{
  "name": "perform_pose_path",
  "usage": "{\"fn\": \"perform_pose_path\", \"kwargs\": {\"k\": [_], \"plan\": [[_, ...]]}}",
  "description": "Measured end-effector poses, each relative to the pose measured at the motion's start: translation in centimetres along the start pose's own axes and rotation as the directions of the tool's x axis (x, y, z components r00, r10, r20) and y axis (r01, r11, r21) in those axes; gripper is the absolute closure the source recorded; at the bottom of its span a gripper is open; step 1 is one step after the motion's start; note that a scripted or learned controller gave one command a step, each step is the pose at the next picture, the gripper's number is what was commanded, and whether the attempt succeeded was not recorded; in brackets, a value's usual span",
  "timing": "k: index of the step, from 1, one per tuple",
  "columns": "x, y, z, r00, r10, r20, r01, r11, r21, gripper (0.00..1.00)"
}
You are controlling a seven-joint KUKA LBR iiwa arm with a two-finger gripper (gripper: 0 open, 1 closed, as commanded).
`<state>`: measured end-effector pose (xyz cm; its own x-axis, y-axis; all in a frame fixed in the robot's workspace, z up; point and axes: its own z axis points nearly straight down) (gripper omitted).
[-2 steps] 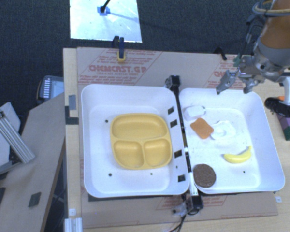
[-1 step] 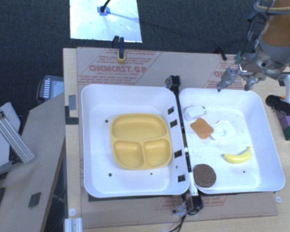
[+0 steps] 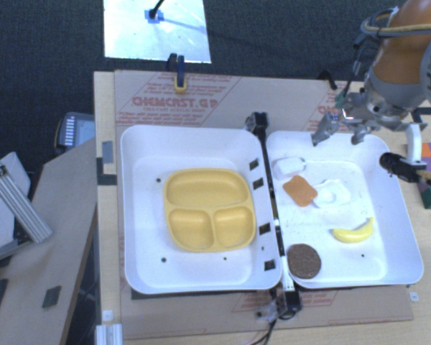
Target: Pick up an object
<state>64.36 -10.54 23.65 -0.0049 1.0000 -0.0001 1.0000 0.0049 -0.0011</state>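
setting: robotics lab | evidence: grey-and-orange industrial arm [image 3: 406,42] at upper right; two shallow white plastic bins [image 3: 140,149] on cardboard-lined bench [image 3: 201,99]; aluminium framing rail [image 3: 14,203] at left

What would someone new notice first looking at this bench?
Probably the yellow divided tray sitting in the left bin. Next, the small food pieces scattered in the right bin: a banana, a brown round patty and an orange slice. The gripper hangs open over that bin's far edge.

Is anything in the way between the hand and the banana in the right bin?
Nothing visible blocks it. The hand hovers over the right bin's far edge; the banana lies in the open, apart from the white pieces beside it.
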Motion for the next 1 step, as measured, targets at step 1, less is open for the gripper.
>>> {"fn": "perform_pose_path", "kwargs": {"k": [1], "plan": [[-0.11,-0.26,4.19,1.0,0.003,0.0,-0.003,1.0,0.0,0.0]]}}
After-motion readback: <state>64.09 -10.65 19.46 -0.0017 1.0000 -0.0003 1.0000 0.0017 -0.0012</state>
